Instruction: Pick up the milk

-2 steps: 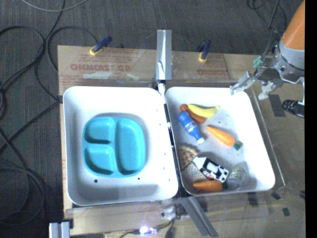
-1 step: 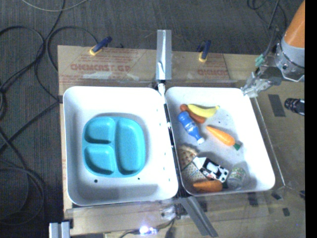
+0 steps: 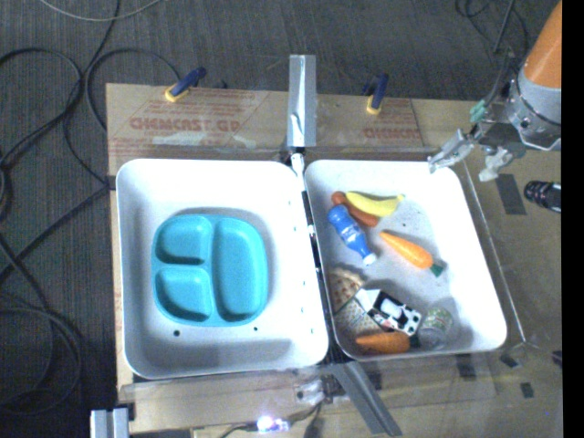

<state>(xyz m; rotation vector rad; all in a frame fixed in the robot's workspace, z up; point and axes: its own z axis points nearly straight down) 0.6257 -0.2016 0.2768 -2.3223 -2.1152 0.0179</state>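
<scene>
Camera view, read from left to right: the left bin (image 3: 128, 272) is occupied by a blue divided tray (image 3: 212, 267), which plays no part in the task. Across the shared rim, the right bin (image 3: 474, 245) is crowded. Along its upper part a banana (image 3: 374, 204) is laid over something orange, with a blue bottle (image 3: 351, 234) just below it and a carrot (image 3: 409, 251) to the right of that. Near the bin's lower edge the milk (image 3: 391, 314) is found, a small carton patterned in black and white, lying tipped on its side with its long axis judged to run from upper left to lower right. It is hemmed in closely: a brownish textured item (image 3: 345, 292) touches or nearly touches it on the left, an orange item (image 3: 383, 342) lies just below it, and a small greyish can (image 3: 436, 323) sits just to its right. Further right and well above, the gripper (image 3: 467, 150) is seen outside the bin's top right corner, over the table (image 3: 137, 121). Its fingers are held somewhat spread and nothing is seen between them. The coming move is judged to turn on this: the milk lies well down and to the left of the fingers, diagonally across the bin, so a long reach would be needed, with the fingers set across the carton's narrow width to avoid its neighbours.
</scene>
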